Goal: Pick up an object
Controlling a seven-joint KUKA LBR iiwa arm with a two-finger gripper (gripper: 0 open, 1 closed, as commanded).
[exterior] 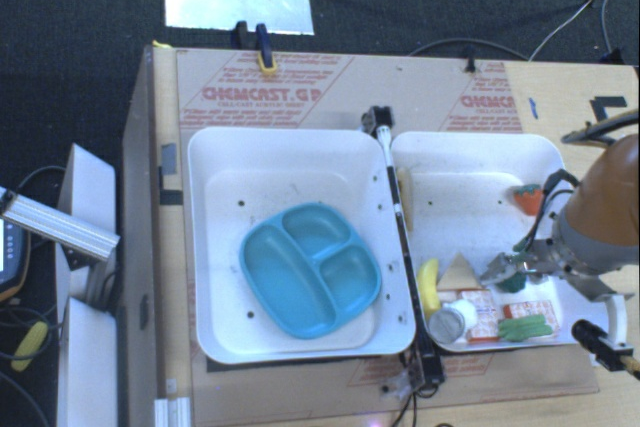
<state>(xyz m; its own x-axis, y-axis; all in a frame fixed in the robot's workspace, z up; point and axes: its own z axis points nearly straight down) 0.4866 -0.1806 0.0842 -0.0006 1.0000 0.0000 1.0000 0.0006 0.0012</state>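
Right bin [470, 160], near edge: a green ridged item [524, 326] that looks like soft plastic lies on a flat red-and-white printed packet [497, 313], both close to the front wall. Left of them a round metal can [447, 324] shows its shiny lid, and a yellow banana-shaped piece [428, 282] sits tight against the divider between the bins. A tan wedge [459, 273] sits just behind the can.

The gripper [503, 267] hangs low over this cluster, its metal fingers [494, 266] pointing left toward the wedge. A small teal bit shows at the fingers — whether it is pinched or just lying under them, cannot tell, and the claw's opening is too blurred to read. The grey arm [604, 215] with its orange band covers the bin's right side.

Further back an orange carrot-like item [528, 199] lies by the right wall; the rear half of this bin is bare white plastic — open room there.

Left bin [215, 245]: a smooth blue three-compartment plate [310, 269] lies tilted toward the front right, with clear floor behind and left of it.

Beyond the bins is the brown printed board of the bench [300, 85].
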